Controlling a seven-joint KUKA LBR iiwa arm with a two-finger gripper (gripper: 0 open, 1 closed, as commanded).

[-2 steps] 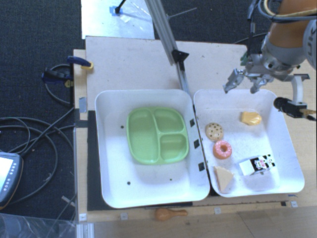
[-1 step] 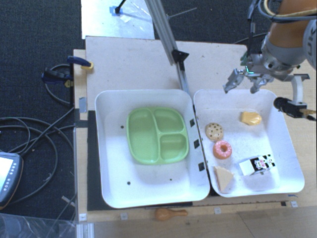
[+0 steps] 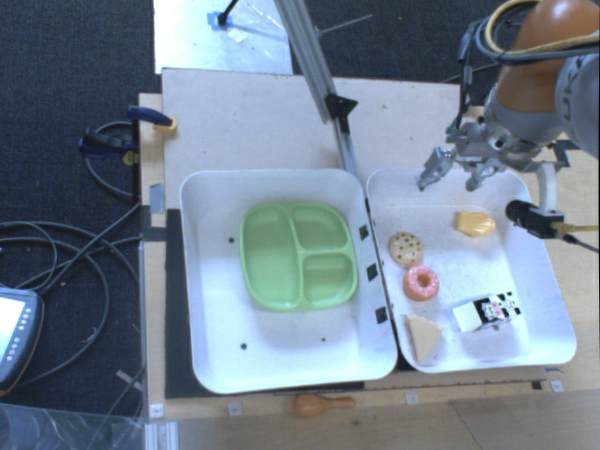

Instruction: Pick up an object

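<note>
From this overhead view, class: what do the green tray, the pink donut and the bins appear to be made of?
Green tray: probably moulded plastic, going by its even colour, soft sheen and rounded compartments.
Pink donut: likely a plastic or rubber toy with flat, uniform colour; which one is unclear.
Bins: likely thin formed plastic, smooth white with rounded corners.

Arm (image 3: 553, 64): I see grey casing with a rounded orange band above the wrist;
Cables (image 3: 487, 26): I see yellow and black loops;
Gripper (image 3: 455, 174): I see two silvery metal fingers
</note>
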